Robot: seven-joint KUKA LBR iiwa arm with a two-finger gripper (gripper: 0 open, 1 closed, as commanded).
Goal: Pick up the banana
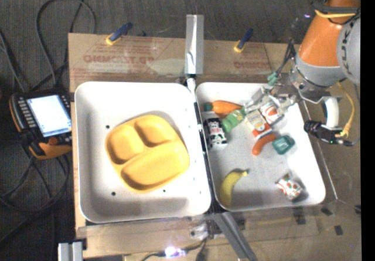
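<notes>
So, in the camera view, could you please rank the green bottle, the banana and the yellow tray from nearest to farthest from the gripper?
1. Green plastic bottle, just left of the gripper.
2. Yellow banana, at the right bin's front.
3. Yellow sectioned tray, in the left bin.

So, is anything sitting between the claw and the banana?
The claw hovers at the right bin's far side; the banana lies near its front edge. A red-orange piece and green block lie just off that line; the bin floor between looks bare.
</notes>
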